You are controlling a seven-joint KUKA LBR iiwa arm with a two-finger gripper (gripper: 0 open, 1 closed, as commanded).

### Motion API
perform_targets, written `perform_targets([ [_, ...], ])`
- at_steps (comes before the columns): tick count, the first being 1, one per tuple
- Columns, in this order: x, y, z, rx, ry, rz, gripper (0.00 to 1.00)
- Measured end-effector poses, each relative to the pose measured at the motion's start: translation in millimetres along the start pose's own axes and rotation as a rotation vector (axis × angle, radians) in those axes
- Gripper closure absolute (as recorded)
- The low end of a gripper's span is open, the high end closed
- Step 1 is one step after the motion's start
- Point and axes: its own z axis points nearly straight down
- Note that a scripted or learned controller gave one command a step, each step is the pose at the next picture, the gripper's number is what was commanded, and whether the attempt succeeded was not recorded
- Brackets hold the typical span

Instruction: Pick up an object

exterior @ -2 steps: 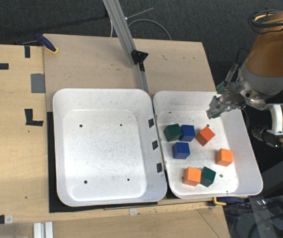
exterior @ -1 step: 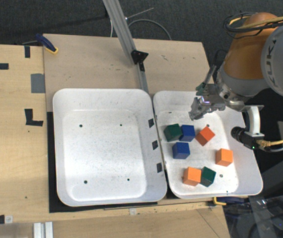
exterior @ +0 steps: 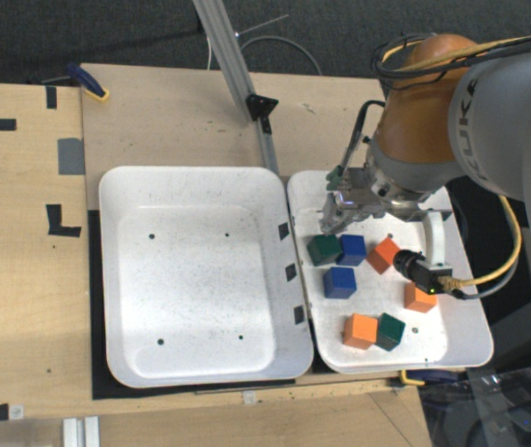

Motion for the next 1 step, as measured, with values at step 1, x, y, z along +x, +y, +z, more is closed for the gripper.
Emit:
perform_targets([
  [1,56.5,-3.4,13.8,0.001,0.000,0.000,1.00],
])
